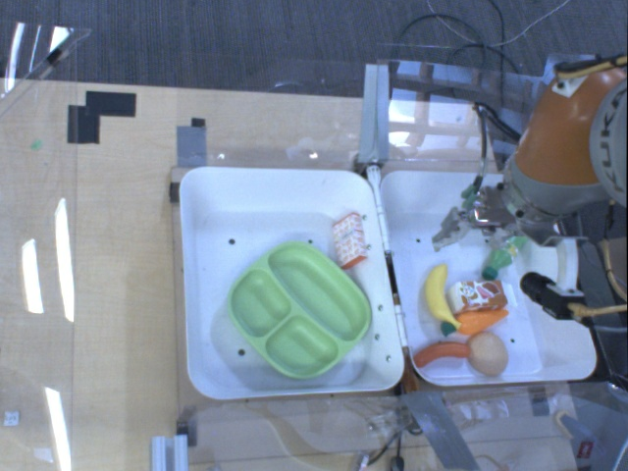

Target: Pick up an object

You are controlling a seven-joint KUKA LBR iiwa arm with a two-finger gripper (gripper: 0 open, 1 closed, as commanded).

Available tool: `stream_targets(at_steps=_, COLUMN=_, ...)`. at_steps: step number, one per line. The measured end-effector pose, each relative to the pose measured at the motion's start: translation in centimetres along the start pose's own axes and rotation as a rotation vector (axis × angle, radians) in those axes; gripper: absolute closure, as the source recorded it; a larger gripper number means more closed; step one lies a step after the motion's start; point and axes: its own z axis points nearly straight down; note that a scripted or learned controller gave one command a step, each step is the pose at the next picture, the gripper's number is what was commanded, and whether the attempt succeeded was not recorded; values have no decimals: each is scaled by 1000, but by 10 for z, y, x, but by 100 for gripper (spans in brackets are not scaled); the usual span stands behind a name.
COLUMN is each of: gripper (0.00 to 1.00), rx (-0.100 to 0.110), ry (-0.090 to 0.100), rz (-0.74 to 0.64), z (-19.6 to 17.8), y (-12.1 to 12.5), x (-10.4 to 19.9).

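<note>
Two glossy white bins: left [196,263] holds a green divided plate [299,309], right (print unreadable) a curved banana [438,297] under the gripper [459,226], splayed, gripping nothing

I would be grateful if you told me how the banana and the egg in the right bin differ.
The banana is yellow, long and curved; the egg is tan and rounded. The banana lies nearer the bin's middle, the egg nearer the bottom edge. Both are toy-like food items resting in the right bin.
</note>
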Motion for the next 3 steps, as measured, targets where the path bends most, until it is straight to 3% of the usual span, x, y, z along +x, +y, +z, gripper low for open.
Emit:
stream_targets(at_steps=1, gripper=0, rx=1, ry=1, rz=-361, z=91, y=-16, x=-13)
stream_targets(at_steps=2, gripper=0, rx=-6, ry=0, rz=-429, z=112, y=-15, x=-21)
stream_targets(at_steps=3, gripper=100, rx=-13, ry=0, rz=-430, z=99, y=-12, x=-20)
